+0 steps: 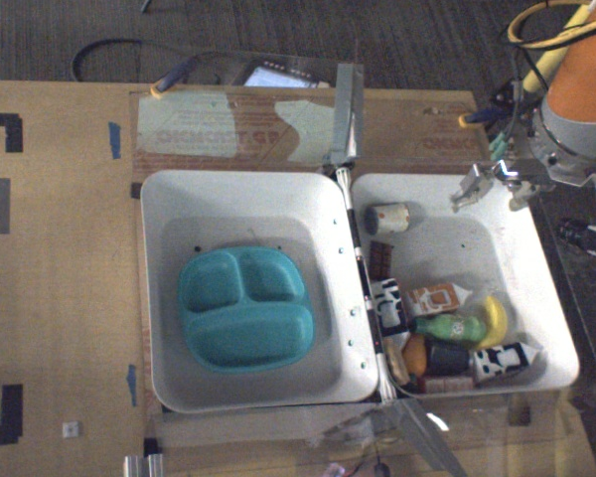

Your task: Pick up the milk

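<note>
Dark carpet lies past the far edge of the brown table, and a black cable loops on it. Blue and black tape marks sit on the left part of the table. Two white bins stand side by side in the middle.

The left bin holds a teal tray with three sections. The tray lies flat near the middle of that bin.

The right bin holds a pile of small things, mostly at its near side. The milk is a little carton with black and white cow spots. It lies on its side in the near right corner, just beside a dark can. A green bottle lies above the can, and a yellow banana touches the bottle's right end. An orange and white box sits just behind the bottle. An orange rests left of the can. Another black and white box leans on the left wall. A small pale can lies alone at the far left of this bin.

The arm comes in from the right. Its claw hangs over the far right edge of the right bin, well apart from the milk. The claw's fingers are spread apart and nothing is between them.
</note>
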